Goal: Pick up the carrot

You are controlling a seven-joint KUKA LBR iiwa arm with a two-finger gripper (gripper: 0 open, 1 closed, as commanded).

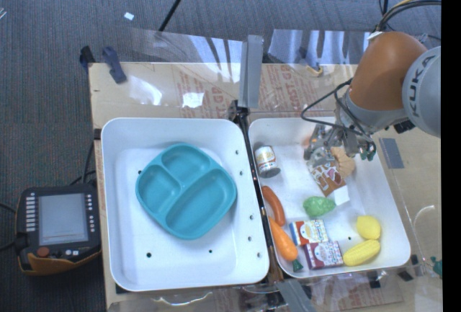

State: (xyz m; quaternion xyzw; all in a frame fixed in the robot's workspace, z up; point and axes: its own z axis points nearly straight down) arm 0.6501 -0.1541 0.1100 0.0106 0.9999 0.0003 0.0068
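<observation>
- Camera view looks down on the worktop (173, 87), and the carrot (284, 241) lies in the right bin (392, 213), hard against its left wall near the front corner, running roughly front to back.
- Just behind the carrot — end to end with it, possibly touching — lies a red sausage-shaped item (273, 204); a small carton (312, 232) sits just beside the carrot on its right.
- The claw (325, 152) hovers over a snack packet (330, 172) toward the back of the same bin, well apart from the carrot; whether it is released or clenched I cannot tell at this slant.
- Likely a light, rigid, smooth toy — it may slip or roll under pressure.
- Best hold is probably across the thick middle, though the bin wall leaves little finger room on the left.
</observation>
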